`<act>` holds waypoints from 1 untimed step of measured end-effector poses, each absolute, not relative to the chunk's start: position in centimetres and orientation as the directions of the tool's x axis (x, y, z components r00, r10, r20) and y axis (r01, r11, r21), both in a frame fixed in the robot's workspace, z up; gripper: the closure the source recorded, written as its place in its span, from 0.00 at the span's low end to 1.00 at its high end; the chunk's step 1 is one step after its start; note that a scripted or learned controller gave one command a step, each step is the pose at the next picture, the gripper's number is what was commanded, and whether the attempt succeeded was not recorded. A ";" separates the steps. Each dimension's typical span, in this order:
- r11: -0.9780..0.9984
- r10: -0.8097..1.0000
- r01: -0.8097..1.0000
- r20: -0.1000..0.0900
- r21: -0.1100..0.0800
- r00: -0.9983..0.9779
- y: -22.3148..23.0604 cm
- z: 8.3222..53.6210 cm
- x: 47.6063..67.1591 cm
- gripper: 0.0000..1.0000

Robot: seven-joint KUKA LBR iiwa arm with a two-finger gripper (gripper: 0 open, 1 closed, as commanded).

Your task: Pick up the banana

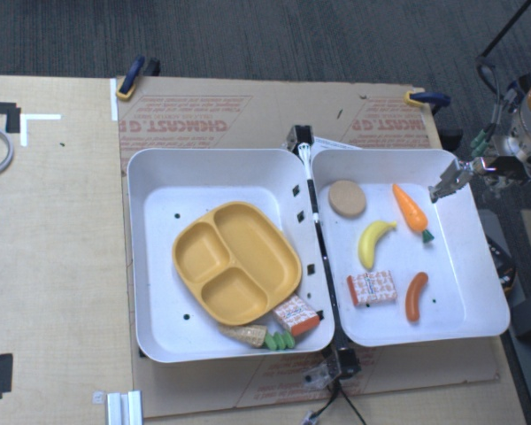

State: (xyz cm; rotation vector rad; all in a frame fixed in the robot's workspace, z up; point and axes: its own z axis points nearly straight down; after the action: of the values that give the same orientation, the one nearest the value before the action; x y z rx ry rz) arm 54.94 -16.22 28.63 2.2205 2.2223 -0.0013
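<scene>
Taking the curved yellow plastic banana in the right-hand shallow white bin as the marker, nearest the camera lies a red-and-white snack packet just below it, with a brown sausage to that packet's right. Farther up, an orange carrot and a tan round biscuit flank it closely. The gripper hovers over the bin's far right rim, well apart from the banana, whether spread or closed I cannot tell, so a descent could land on the carrot between them.

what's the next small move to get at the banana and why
Probably swing the gripper leftward and a little toward the camera, until it hangs over the banana. It now sits at the right bin's far right rim, beyond the carrot, and the banana lies untouched mid-bin between the round tan disc and the red-and-white packet.
</scene>
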 end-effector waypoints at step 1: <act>-0.037 0.999 0.999 -0.001 -0.001 0.037 -9.7 18.6 59.4 0.00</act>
State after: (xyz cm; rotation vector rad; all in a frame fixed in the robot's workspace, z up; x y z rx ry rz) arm 59.37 -9.73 18.62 2.2628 2.1800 -0.0020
